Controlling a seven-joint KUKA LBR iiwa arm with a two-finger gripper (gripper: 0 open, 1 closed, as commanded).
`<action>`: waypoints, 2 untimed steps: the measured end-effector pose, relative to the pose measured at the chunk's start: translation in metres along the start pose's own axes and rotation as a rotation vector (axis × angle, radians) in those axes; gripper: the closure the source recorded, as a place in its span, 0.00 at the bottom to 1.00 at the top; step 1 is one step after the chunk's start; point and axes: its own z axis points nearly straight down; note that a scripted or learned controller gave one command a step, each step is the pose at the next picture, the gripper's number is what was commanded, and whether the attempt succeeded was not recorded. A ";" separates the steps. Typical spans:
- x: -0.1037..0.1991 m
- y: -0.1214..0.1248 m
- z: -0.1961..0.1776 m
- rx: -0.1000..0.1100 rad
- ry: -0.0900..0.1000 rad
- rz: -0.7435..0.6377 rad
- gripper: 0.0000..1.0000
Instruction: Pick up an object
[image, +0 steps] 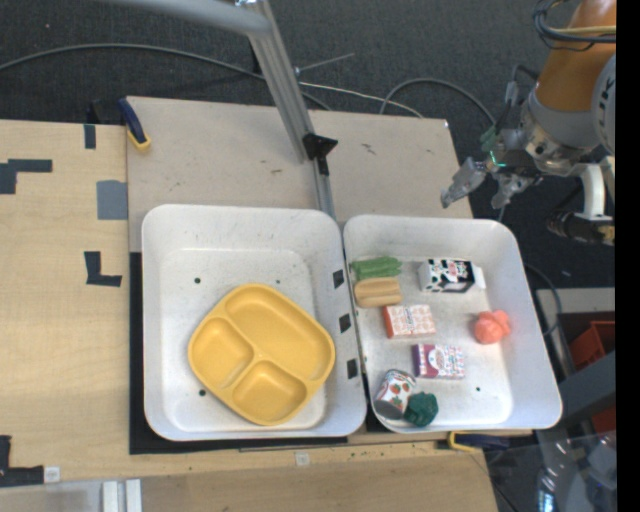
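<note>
The right bin holds several small items. A green piece and a tan bun-like piece lie by its left wall. A black-and-white carton, a pink-and-white box, an orange-pink ball and a purple-and-white carton sit further in. A white patterned cup and a dark green lump rest at the front. My gripper hangs just beyond the bin's back edge, open, with nothing between its fingers.
The left bin carries a yellow divided plate. A grey metal pole slants down to the back of the divider between the bins. Cables trail over the dark floor behind the bench.
</note>
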 end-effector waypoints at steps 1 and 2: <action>0.000 0.000 0.000 0.000 0.000 0.000 0.00; 0.006 0.001 0.045 0.004 0.000 0.001 0.00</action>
